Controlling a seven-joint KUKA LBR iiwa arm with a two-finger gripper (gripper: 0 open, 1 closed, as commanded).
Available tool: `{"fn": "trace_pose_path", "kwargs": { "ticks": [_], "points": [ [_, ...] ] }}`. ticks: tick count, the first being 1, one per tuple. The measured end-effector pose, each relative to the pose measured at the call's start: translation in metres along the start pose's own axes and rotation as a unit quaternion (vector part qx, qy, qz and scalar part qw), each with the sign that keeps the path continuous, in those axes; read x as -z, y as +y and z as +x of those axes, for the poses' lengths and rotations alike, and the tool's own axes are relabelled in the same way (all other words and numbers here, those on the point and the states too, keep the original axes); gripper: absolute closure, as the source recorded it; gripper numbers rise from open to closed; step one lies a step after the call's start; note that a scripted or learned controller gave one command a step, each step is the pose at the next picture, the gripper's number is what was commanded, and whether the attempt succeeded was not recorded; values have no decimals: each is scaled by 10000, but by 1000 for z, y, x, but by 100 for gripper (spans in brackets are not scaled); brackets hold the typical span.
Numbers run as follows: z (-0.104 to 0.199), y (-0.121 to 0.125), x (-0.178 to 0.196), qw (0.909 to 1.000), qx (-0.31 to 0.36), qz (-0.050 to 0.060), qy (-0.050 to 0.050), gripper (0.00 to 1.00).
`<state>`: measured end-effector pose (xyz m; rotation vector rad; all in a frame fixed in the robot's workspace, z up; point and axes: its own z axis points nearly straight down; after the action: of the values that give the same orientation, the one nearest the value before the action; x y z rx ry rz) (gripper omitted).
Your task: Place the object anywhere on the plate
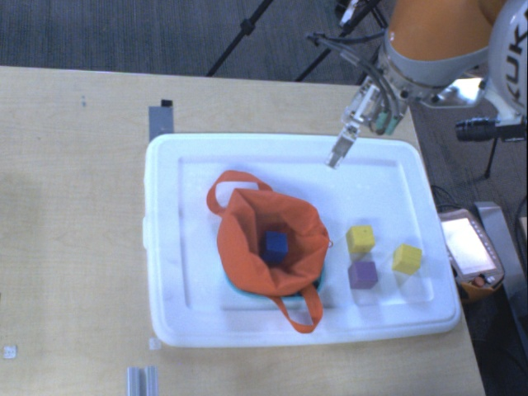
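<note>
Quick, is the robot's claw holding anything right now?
Gripper: nothing seen in it, hanging over the white bin's far edge; open or shut cannot be told.

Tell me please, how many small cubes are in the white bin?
4: a blue cube inside the orange bag, two yellow cubes and a purple cube right of it. The bag could hide more.

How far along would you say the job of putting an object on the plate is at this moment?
Looking done: a blue cube already sits inside the orange bag, over something teal under the bag; whether that is the plate is unclear. In hand: no object is seen at the gripper, which hangs over the bin's far rim. Left: two yellow cubes and a purple cube lie loose on the bin floor.
</note>
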<state>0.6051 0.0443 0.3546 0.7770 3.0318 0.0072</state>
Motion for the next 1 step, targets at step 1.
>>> {"fn": "trace_pose_path", "kwargs": {
  "ticks": [1],
  "points": [
    [-7,40,-30,9915,1302,-2,15,0]
  ]
}}
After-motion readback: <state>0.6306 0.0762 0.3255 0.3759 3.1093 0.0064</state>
